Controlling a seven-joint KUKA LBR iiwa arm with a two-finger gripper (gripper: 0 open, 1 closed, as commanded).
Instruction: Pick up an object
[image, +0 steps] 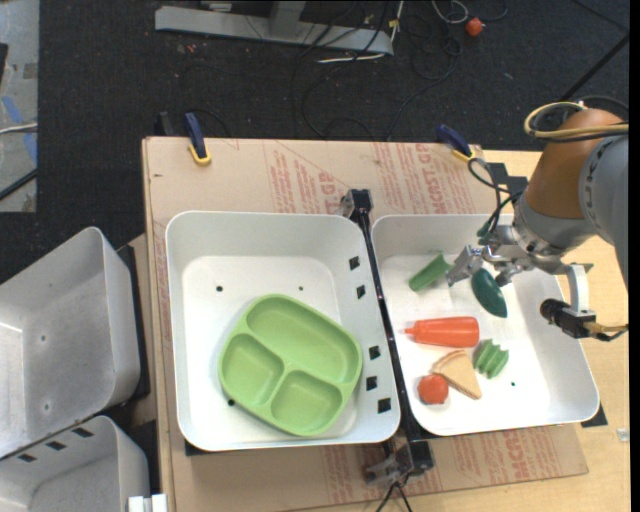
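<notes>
Gripper (478, 268) grip state unclear, over right bin (560, 400); carrot (442, 331) lies w/ long axis left-right.

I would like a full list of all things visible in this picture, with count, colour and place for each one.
bins: 2, white, side by side on the bench
divided plate: 1, light green, left bin
carrot-like piece: 1, orange, middle of right bin
small green piece: 1, green, right bin, upper left
dark green piece: 1, dark green, right bin, beside the gripper
ridged green piece: 1, green, right bin, lower part
wedge: 1, tan, right bin, lower part
round piece: 1, red, touching the wedge
clamps: 2, blue and yellow, bench's far edge
gripper: 1, grey, over right bin
</notes>
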